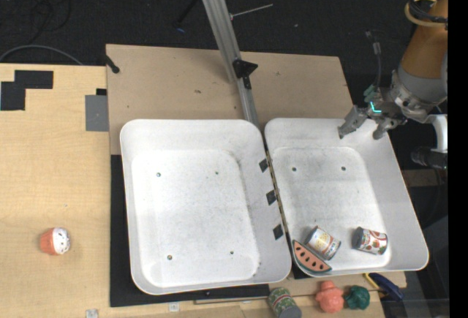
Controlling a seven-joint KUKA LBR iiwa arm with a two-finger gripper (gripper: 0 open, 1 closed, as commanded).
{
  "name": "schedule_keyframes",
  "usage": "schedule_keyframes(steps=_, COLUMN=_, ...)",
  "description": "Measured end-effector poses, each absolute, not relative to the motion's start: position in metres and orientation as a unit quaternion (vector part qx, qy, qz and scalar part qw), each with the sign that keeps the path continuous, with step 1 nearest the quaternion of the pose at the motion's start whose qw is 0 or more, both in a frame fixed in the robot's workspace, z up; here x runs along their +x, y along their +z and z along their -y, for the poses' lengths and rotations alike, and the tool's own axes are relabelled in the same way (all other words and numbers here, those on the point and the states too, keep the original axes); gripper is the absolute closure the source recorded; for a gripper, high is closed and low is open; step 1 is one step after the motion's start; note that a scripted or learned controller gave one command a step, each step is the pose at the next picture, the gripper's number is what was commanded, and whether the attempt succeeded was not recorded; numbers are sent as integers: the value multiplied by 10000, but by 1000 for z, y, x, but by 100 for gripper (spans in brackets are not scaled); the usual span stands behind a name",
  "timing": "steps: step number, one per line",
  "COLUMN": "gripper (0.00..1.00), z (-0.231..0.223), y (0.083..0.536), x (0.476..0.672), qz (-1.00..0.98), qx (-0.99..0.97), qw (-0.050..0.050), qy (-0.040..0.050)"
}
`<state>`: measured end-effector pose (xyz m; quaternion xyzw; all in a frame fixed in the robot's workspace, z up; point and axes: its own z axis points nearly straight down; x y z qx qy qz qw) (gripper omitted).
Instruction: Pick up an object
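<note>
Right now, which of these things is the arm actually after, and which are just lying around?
Job:
gripper, open
two cans and watermelon slice in the right bin

Lying about:
left bin
red-and-white ball
toys below the bins

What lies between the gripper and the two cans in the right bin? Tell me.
In the camera view, just bare white bin floor separates the gripper at the far rim from the silver can and the red-and-white can near the front.
</note>
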<state>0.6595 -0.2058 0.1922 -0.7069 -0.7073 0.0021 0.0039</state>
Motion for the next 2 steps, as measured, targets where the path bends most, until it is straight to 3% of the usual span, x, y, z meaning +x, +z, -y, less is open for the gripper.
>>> schedule_keyframes(steps=1, gripper=0, z=205, y=196, x=661, qz=7088, qx=-7054, qw=17, qy=13)
schedule_keyframes(steps=2, gripper=0, z=204, y=152, x=663, qz=7088, qx=-7053, qw=34, qy=20)
